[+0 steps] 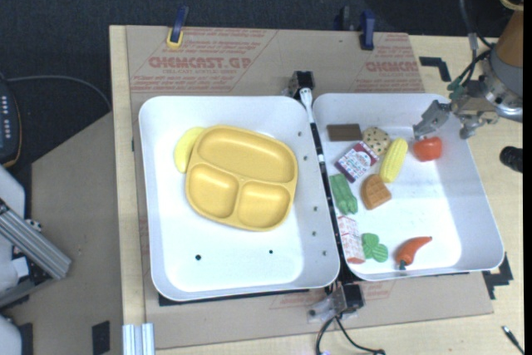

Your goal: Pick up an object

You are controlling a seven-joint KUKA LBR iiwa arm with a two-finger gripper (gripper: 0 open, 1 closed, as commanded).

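End effector (449, 119) sits low over the right shallow white plastic bin (474, 204), fingers spread apart and holding nothing, straddling (I think) the small round red toy tomato (427, 149) just left of it, presumably lined up for a grasp.

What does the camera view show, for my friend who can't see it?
A grey robot arm's hand hovers by a red toy tomato in the right white bin, among small toy foods. The left white bin holds a yellow divided plastic tray.
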